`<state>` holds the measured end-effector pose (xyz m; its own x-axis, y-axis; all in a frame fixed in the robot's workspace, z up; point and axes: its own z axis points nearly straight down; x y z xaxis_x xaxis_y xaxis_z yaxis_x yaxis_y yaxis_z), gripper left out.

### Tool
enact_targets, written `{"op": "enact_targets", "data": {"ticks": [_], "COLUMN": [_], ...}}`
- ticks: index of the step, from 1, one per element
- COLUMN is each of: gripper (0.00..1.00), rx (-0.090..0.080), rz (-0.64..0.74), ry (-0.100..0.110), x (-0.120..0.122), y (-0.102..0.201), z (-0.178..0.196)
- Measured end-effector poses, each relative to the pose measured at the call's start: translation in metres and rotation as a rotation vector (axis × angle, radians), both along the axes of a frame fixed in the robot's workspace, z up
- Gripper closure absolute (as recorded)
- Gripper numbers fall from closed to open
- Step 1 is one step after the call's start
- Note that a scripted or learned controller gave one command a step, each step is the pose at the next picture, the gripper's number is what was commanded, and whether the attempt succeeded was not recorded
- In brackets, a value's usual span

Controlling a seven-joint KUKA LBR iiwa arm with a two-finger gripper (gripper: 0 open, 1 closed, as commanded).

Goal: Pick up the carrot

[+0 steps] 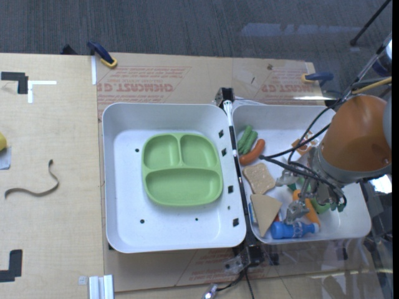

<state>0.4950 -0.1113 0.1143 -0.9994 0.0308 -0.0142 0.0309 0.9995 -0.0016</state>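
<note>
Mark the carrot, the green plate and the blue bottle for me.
carrot [310,212]: camera view, its orange body by the claw.
green plate [182,169]: camera view, the divider between its compartments.
blue bottle [292,230]: camera view, middle of its body, lying in the right bin.

Setting: robotics lab / test bench. Evidence: light wood bench [50,229] w/ two white bins [124,229] on cardboard sheet [162,83], clamps [101,53] at sheet's far edge, black tape marks [17,80] left of bins; grey carpet [187,11] beyond. Grey arm w/ orange band [356,132] + loose cables [299,154] over right bin, toy food [251,143] inside.
</note>
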Motion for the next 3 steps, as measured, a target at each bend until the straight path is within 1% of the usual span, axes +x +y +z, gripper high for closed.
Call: {"op": "enact_targets", "data": {"ticks": [1,2,3], "gripper": [0.0,1.0,1.0], "rx": [0.005,0.005,0.006], "rz": [-0.298,-0.292,-0.657], "ry": [-0.021,-0.009,0.012], "x": [-0.006,-0.008,-0.017], "y": [-0.014,-0.013,0.031], "z": [-0.014,-0.006,0.077]}}
